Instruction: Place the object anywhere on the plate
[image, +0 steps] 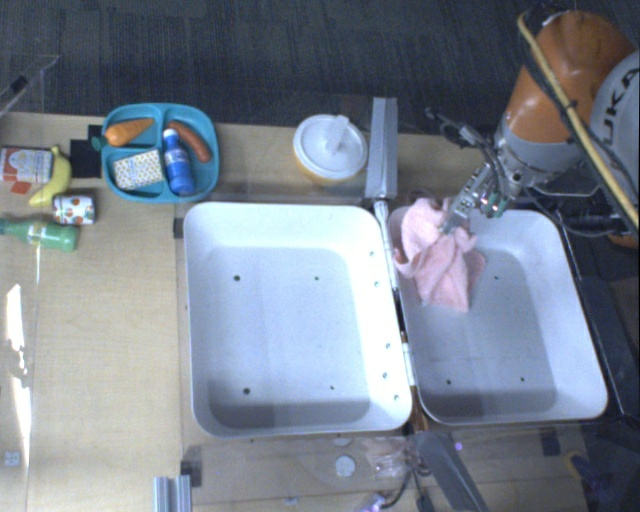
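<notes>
We see the pink cloth (438, 262) hanging bunched from the gripper (462, 222), pinched at its upper edge over the right bin (560, 330). It looks light and limp (likely to drape and slip), so we judge a grip on a thick fold safest.

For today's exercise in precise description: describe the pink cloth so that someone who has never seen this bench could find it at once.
Start at the two shallow white bins side by side and take the right-hand white bin. In its upper left corner, against the wall shared with the left bin, hangs a crumpled pale pink cloth, directly under the grey arm's gripper. It is the soft pink thing in the bins.
</notes>
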